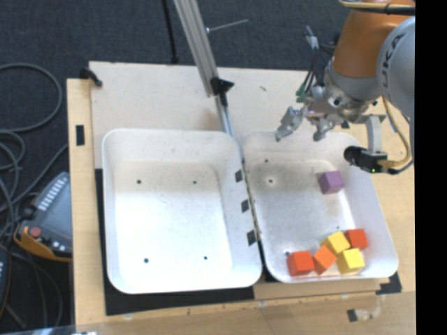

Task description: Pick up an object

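The gripper [303, 127] is hovering at upper right of the frame, above the right bin's [380, 218] far rim, fingers spread apart and gripping nothing. The purple cube [331, 181] is lying below it, untouched; descent, closure and lifting are all remaining.

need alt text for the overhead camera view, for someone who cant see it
A grey and orange robot arm holds its open pincer above the far edge of the right white bin, gripping nothing. That bin holds a purple cube and a near-corner cluster of orange and yellow cubes; the left bin lies beside it.
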`<state>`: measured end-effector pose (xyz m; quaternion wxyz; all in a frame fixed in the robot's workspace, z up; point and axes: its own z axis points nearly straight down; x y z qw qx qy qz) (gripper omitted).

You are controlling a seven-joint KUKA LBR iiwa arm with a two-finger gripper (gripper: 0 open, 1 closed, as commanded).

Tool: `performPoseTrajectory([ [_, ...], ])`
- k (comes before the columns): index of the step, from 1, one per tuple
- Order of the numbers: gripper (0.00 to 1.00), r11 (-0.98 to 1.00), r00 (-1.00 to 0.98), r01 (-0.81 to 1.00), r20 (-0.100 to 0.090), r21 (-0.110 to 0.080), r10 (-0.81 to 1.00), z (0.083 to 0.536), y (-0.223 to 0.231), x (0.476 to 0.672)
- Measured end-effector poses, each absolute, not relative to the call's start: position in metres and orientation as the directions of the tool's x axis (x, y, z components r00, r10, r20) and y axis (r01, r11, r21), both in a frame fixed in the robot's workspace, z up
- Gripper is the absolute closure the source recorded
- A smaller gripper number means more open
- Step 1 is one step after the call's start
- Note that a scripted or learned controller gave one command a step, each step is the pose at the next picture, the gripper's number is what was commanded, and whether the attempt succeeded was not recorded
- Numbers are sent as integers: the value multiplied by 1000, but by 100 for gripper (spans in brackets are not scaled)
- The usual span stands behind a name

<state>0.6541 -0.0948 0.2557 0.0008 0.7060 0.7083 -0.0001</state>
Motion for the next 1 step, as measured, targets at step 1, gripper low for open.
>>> performPoseTrajectory([
  [1,0,-6,6,1000,-3,1,1000,284,-148,596],
])
